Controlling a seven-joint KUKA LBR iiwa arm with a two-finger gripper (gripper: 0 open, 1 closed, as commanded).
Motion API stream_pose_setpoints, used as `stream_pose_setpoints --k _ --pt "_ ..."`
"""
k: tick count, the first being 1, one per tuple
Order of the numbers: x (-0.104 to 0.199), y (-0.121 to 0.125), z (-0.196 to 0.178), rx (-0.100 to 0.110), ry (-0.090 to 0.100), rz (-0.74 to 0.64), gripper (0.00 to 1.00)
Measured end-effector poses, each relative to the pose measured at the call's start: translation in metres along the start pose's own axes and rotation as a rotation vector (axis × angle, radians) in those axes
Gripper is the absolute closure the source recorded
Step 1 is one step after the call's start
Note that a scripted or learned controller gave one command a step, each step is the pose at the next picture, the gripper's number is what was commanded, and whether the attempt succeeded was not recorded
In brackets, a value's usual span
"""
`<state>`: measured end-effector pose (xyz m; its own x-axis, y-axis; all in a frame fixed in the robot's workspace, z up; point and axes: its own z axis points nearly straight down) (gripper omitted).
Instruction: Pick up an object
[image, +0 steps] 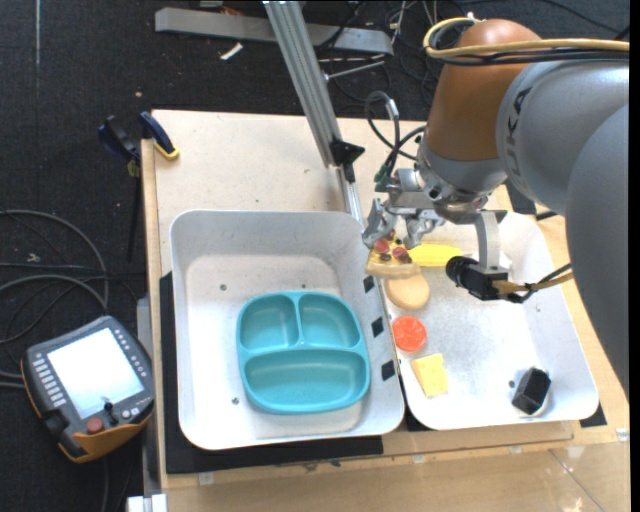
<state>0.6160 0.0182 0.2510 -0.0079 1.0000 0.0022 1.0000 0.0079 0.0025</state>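
Near the middle of the frame, at the upper left corner of the right bin (560, 340), we see a small pizza slice toy (391, 261) beside a yellow piece (432, 256). The gripper (393, 236) hangs right over it; we cannot tell its state. Below lie a tan bun (408, 292), an orange disc (409, 333), a yellow wedge (431, 375) and a black block (530, 390). The left bin (200, 300) holds a blue divided plate (300, 350).
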Motion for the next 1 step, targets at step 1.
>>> stream_pose_setpoints --k 1 --pt "0.0547 0.0170 0.0168 0.001 -0.002 0.000 1.00"
